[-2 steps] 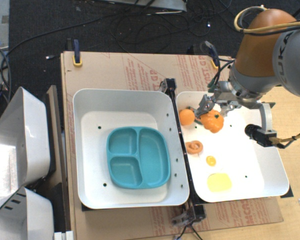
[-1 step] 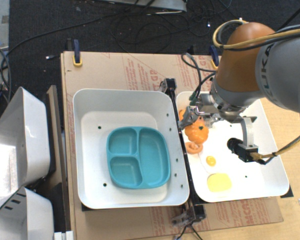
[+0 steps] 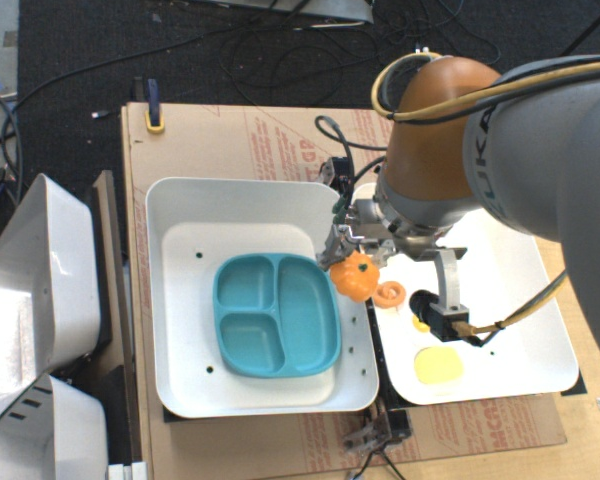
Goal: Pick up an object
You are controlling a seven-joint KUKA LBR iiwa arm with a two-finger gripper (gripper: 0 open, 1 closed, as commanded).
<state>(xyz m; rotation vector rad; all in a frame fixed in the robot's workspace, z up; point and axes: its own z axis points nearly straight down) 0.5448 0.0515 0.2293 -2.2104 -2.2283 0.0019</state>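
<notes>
My gripper [image 3: 354, 260] hangs over the seam between the two bins, under the grey arm with its orange band [image 3: 435, 133]. It is shut on an orange toy fruit [image 3: 354, 282] with a small green stem, and the fingers sit on either side of its top. The fruit hovers above the left bin's right rim, just right of a teal divided plate [image 3: 277, 315]. An orange ring [image 3: 389, 295] lies close to the fruit's right, inside the right bin. A flat yellow piece [image 3: 439, 366] rests near that bin's front.
The left white bin [image 3: 180, 268] holds the teal plate. The right white bin [image 3: 530, 358] is largely covered by the arm. A black cable fitting [image 3: 440, 318] hangs from the arm above the yellow piece. Further white bins [image 3: 35, 278] stand at the far left.
</notes>
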